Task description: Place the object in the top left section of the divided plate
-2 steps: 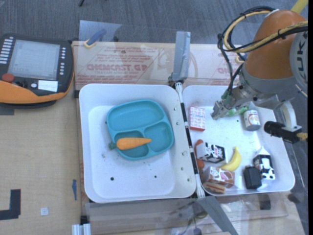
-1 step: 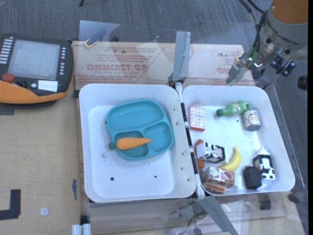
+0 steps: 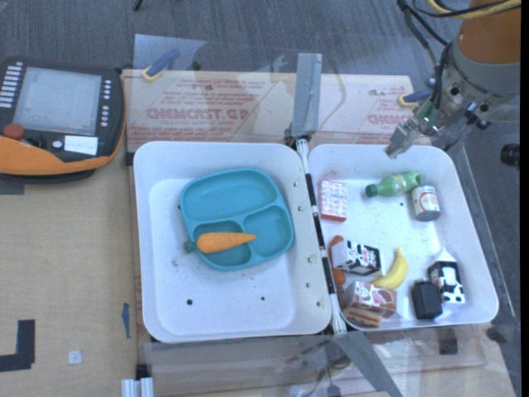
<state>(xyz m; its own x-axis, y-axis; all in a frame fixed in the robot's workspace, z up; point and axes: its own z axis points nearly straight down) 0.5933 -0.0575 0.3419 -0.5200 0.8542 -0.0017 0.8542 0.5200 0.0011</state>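
A teal divided plate (image 3: 235,197) sits in the left bin (image 3: 157,304). An orange carrot (image 3: 225,241) lies across the plate's lower left section, its green end over the plate's left rim. My gripper (image 3: 402,142) hangs above the far edge of the right bin (image 3: 475,246), well to the right of the plate and just above a green bottle (image 3: 395,185). Nothing shows in its grasp.
The right bin holds a small can (image 3: 426,203), a red-and-white packet (image 3: 334,199), a banana (image 3: 392,271), a black-and-white carton (image 3: 356,257), a cow-patterned figure (image 3: 449,279), a black block (image 3: 426,299) and a sandwich-like item (image 3: 370,303). A teach pendant (image 3: 58,118) lies to the left.
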